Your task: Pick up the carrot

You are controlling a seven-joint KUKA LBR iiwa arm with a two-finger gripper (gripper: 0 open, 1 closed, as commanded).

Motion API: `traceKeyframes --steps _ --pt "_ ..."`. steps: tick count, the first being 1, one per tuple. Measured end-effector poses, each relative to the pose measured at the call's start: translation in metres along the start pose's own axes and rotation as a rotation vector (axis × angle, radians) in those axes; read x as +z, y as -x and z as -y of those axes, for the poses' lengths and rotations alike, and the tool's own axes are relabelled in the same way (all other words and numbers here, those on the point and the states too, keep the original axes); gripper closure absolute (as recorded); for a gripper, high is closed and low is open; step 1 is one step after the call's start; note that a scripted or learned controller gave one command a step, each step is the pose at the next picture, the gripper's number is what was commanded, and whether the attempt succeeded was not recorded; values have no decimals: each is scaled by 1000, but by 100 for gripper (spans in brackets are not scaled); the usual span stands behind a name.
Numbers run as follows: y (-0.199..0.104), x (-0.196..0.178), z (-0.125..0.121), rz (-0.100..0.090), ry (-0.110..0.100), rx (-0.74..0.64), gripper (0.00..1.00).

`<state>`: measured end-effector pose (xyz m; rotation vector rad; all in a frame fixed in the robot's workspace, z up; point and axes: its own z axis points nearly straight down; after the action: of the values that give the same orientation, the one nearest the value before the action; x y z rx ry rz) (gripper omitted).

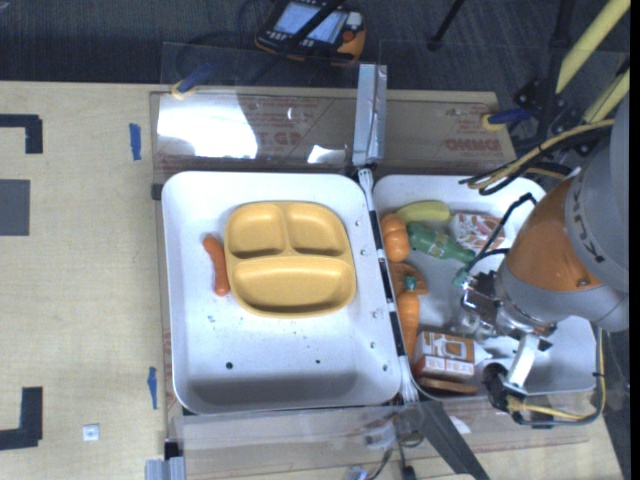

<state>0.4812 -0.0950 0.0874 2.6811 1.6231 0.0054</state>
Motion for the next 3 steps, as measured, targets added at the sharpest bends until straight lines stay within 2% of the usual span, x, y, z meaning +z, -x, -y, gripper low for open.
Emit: traceKeyframes --steps 1,2,3 --pt "10 0 -5 -4 -4 256 100" --pt "15 1 -8 -1 -5 884 100" --pt "-1 0 2 1 -5 616 100"
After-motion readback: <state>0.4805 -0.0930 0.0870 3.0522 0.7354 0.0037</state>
